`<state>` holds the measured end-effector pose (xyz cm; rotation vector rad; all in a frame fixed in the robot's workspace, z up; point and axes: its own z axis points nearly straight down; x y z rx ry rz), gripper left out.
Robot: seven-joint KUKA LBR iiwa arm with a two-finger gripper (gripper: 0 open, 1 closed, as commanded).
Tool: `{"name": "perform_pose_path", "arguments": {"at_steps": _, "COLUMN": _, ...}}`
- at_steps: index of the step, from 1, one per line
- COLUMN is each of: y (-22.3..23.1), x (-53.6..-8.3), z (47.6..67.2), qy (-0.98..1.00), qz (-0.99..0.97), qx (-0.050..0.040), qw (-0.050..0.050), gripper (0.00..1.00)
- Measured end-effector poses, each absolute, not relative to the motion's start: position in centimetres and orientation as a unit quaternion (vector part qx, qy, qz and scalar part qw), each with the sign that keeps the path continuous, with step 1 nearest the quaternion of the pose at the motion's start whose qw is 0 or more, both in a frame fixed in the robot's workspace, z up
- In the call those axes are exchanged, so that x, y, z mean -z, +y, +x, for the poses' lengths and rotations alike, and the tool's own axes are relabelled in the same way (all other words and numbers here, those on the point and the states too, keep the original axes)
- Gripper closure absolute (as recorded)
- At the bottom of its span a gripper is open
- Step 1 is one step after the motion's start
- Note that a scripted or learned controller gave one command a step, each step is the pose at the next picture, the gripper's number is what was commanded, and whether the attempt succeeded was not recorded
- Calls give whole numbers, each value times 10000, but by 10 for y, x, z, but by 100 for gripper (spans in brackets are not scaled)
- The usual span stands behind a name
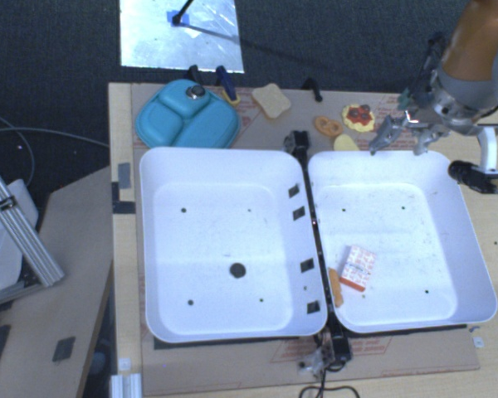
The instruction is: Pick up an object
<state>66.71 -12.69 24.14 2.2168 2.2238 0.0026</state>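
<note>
Step in hand: looks like approach, nothing grasped yet. The gripper (pixel 402 136) sits at the far edge of the right bin (pixel 473 247), up near its back rim, fingers spread apart with nothing between them — released.

Candidate objects: a small red-and-white box (pixel 358 268) lies in the right bin toward its near-left part, with a thin orange stick-like piece (pixel 335 288) just beside it against the bin's left wall. The left bin (pixel 162 222) holds one small dark round thing (pixel 237 269), low centre.

Behind the bins on the worktop (pixel 481 355): a blue divided tray (pixel 187 117), a toast-like slice (pixel 271 100), a toy pizza piece (pixel 358 117), an orange pretzel-like bit (pixel 328 125) and a pale yellow bit (pixel 345 143) touching the right bin's back rim. The gripper is just beside these last ones, to their right.

Next move, my guess: the box is the nearest in-bin target — the gripper is well apart from it, so it needs to travel forward and left over the bin, then descend with the fingers straddling the box. The box lies flat and tilted, so the wrist may need a turn to match its narrow side. Risk: fingers catching the orange stick or sliding the box into the wall.

Arm pose: reaches in from the right, orange band (pixel 481 36) high at the top-right corner, grey wrist below it angled down and left toward the bin's back edge.
</note>
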Motion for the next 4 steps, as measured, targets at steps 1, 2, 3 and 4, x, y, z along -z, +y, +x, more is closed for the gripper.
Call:
{"name": "perform_pose_path", "arguments": {"at_steps": 1, "y": 70, "x": -328, "z": 669, "qy": 7146, "qz": 6995, "qx": -67, "qw": 15, "gripper": 0}}
{"name": "perform_pose_path", "arguments": {"at_steps": 2, "y": 164, "x": -255, "z": 667, "qy": 7117, "qz": 7025, "qx": 0, "qw": -26, "gripper": 0}}
{"name": "perform_pose_path", "arguments": {"at_steps": 3, "y": 201, "x": -75, "z": 666, "qy": 7094, "qz": 7048, "qx": 17, "qw": -17, "gripper": 0}}
{"name": "perform_pose_path", "arguments": {"at_steps": 4, "y": 200, "x": -97, "z": 670, "qy": 7088, "qz": 7054, "qx": -27, "qw": 7, "gripper": 100}}
